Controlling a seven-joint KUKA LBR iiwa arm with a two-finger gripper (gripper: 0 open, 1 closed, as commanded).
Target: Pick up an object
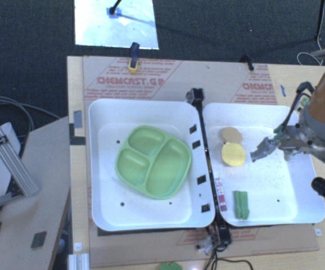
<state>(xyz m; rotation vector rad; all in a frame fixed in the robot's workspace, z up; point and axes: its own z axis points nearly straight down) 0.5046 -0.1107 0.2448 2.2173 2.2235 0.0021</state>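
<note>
- A grey robot arm (320, 114) with an orange band reaches in from the right over the right-hand bin (297, 210), one of two shallow white bins side by side on the surface (151, 75).
- Its jaws (262, 149) hang low over the middle of that bin, tip pointing left toward a yellow disc (234, 154) just beside it; nothing shows between them, and whether they stand wide or narrow cannot be told from this slanted view.
- Three pickable things lie along the bin's left side: a tan disc (230, 135) touching or overlapping the yellow disc's upper edge, and a green block (241, 205) well apart near the front wall.
- The left-hand bin (103, 167) carries a green divided plate (153, 161), well away from the arm.
- The step in hand reads as the approach: no object is gripped or lifted yet.
- The next move likely calls for a short shift left to centre over the yellow disc, a drop to the bin floor, and a close across its width; the flat disc offers little height to pinch, and the tan disc crowding it could be nudged or caught along with it.
</note>
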